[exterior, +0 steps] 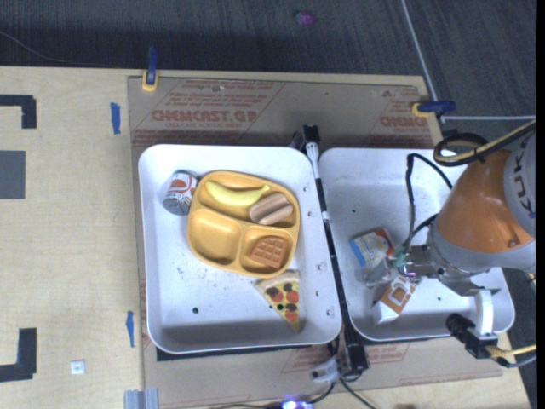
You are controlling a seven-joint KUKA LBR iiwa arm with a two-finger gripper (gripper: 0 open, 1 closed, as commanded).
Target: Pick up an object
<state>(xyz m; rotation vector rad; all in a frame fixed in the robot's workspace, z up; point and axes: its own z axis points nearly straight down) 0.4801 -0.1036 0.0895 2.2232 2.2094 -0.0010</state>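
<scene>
My arm reaches into the right bin from the right, grey with an orange band. Its gripper is low over the bin floor, among small packages. A blue and white pouch lies just to its upper left, touching or nearly touching it. Just below the gripper lies a small white and orange carton. I cannot make out anything held between the fingers.
The left bin holds a yellow divided tray with a banana, a hot dog and a waffle. A can lies at its upper left, a pizza slice at its lower right. Cables run along the bins' shared edge.
</scene>
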